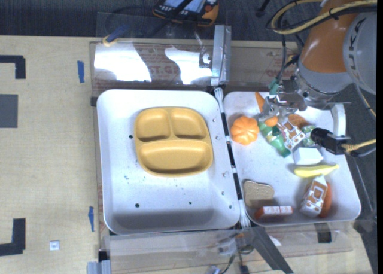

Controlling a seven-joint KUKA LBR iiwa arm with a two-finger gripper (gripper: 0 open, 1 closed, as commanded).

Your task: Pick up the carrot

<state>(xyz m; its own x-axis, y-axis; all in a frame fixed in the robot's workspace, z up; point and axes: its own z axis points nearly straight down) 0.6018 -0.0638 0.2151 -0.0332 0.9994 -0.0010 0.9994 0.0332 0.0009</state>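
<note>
The carrot (259, 99) lies at the back of the right bin (353, 207), slanting toward the front right. Its orange body shows on both sides of the gripper, and a green leafy end (277, 139) shows below. My gripper (274, 109) is low over the carrot's middle and hides that part. The grey and orange arm reaches in from the upper right above it. I cannot see whether the carrot is held.
An orange pumpkin (244, 130) sits just left of the carrot. A small printed carton (293, 134), a white piece (309, 155), a banana (315, 170), a bread slice (258, 192), a red bar (273, 210) and a wrapped snack (315, 198) share the right bin. The left bin (114, 195) holds a yellow divided tray (173, 140).
</note>
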